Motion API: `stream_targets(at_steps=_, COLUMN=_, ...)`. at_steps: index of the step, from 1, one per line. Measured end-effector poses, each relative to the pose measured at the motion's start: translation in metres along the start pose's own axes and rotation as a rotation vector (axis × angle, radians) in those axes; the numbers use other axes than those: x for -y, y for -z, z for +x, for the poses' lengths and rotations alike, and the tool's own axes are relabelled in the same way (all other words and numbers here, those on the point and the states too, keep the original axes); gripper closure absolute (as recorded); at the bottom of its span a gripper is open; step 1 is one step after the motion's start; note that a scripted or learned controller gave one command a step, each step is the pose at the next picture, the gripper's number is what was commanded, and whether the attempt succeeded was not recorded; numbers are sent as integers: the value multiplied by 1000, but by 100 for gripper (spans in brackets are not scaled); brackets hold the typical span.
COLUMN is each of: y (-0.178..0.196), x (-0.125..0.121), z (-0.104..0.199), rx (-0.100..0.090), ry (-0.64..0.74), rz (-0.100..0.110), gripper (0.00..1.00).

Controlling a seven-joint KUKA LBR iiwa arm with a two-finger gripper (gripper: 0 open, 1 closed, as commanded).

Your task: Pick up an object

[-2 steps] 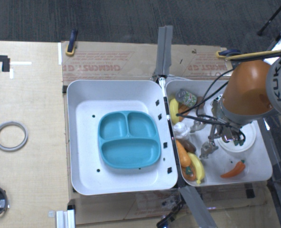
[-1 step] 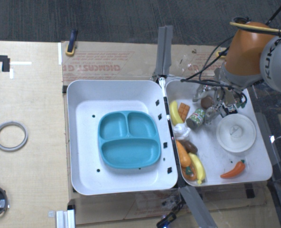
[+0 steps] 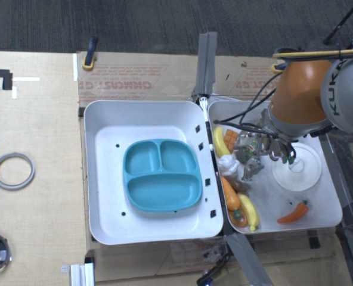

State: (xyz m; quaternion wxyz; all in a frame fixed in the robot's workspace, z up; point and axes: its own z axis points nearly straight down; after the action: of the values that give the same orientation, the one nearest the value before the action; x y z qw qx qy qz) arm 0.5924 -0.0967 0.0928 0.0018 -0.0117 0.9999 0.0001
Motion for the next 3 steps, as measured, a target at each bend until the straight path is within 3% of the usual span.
stream_targets(at_steps=1, y=0, x=0, z=15, rx=-1, ry=-124, rz=0, gripper=0)
stream_targets(at_steps=3, y=0, x=-4, z=14, rx=0, ry=41, rz=1, gripper=0)
